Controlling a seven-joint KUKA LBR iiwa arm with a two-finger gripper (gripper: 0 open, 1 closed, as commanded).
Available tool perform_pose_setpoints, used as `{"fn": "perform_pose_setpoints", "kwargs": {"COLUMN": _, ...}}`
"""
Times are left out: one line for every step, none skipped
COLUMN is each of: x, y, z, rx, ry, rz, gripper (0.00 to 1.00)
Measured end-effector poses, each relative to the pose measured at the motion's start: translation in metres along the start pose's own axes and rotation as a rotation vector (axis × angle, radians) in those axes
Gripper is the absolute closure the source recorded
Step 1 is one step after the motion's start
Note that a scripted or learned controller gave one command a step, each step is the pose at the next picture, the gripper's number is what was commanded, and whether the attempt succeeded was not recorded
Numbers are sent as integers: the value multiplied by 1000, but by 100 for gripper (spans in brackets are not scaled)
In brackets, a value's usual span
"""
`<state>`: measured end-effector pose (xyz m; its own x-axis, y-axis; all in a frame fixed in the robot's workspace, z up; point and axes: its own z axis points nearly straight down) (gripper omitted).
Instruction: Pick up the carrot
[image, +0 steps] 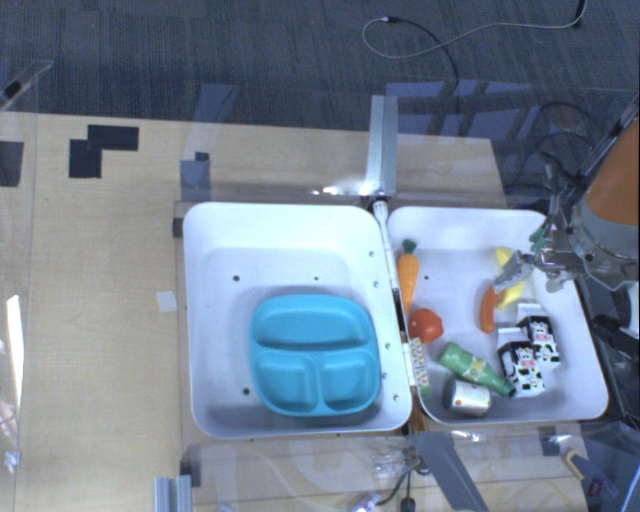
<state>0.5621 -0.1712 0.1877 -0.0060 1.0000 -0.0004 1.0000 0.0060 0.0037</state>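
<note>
Lying against the right bin's (590, 405) left wall, carrot (408, 274); gripper (527, 262) near far edge, state unclear.

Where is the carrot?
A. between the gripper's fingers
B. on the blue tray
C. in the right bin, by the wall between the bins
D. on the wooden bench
C: the carrot lies in the right bin, close to the middle wall, above the tomato.

I see the carrot (408, 277) in the right bin, hard against its left wall toward the far end. It's orange, lying lengthwise, green top pointing far.
</note>
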Motion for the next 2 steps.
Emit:
{"fn": "perform_pose_setpoints", "kwargs": {"x": 88, "y": -7, "z": 67, "rx": 0, "ry": 1, "rz": 58, "gripper": 0}}
{"fn": "perform_pose_setpoints", "kwargs": {"x": 121, "y": 94, "z": 1, "rx": -3, "ry": 0, "rz": 237, "gripper": 0}}
